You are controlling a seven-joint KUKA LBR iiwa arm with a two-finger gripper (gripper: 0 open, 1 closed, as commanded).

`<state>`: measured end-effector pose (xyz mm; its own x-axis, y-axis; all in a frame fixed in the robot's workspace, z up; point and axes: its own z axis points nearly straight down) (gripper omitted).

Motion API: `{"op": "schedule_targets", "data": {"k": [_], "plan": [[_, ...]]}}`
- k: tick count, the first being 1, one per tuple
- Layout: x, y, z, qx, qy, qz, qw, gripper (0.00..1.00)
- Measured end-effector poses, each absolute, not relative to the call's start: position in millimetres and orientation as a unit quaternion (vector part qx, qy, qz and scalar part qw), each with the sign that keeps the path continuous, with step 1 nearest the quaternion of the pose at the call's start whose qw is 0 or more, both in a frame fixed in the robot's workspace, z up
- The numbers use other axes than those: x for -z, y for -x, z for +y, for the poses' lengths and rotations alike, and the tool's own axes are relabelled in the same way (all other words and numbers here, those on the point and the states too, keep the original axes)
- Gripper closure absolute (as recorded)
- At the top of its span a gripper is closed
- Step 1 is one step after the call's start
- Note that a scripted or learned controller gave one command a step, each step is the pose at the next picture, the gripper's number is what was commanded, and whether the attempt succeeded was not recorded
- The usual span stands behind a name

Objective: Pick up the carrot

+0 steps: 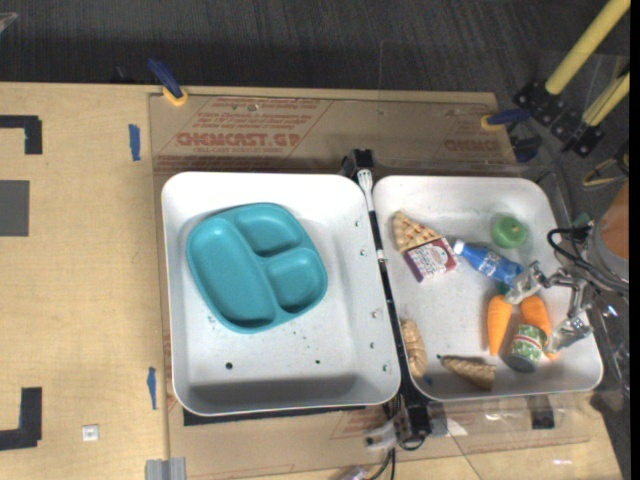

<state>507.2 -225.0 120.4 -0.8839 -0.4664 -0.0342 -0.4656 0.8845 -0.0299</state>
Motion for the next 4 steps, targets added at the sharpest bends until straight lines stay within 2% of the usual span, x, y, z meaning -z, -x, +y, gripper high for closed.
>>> {"op": "schedule_targets", "data": {"k": [1,2,3,4], "plan": [[-91.5,-494.1,-146.2,0.0023,0.16,0.987,0.009,0.0],[-93.0,-496.2,-110.0,0.0097,0.259,0.966,0.012,0.0],[-92.7,-497.4,-106.2,0.0106,0.278,0.96,0.012,0.0],[-91.9,-497.4,-97.1,0.0051,0.206,0.979,0.009,0.0]]}}
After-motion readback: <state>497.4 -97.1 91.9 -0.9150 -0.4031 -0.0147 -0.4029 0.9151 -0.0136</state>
